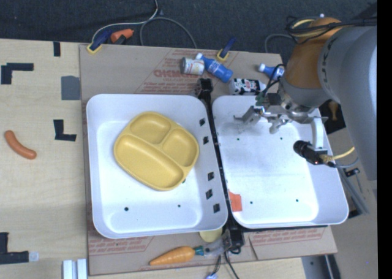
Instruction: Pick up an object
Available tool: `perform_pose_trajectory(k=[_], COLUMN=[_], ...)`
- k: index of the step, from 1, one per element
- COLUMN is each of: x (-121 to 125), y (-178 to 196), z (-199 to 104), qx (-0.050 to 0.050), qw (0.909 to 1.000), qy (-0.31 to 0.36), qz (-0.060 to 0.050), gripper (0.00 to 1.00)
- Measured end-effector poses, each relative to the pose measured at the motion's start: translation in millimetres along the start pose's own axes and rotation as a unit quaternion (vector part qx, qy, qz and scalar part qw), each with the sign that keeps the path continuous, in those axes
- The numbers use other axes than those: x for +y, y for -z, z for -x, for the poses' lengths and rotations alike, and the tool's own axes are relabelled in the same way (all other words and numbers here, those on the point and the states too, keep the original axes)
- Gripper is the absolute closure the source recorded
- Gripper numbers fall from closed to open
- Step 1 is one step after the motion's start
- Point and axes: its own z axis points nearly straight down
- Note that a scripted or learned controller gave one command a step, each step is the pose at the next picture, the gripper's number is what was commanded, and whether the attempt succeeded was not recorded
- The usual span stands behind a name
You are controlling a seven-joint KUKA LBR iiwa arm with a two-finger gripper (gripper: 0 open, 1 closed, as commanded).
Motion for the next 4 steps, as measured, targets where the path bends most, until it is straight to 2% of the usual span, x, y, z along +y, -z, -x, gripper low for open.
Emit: perform_pose_trajectory(k=[1,2,4], x=[34.2,51.0,24.6], y=[-68.2,-64.1,-63.4], z=[-15.3,-5.3,-15.7], qx=[0.001,0.002,0.001], qw=[1.0,1.0,1.0], qy=[0.003,0.003,0.002], qz=[0.001,0.002,0.003], gripper=[0.0,0.0,0.0])
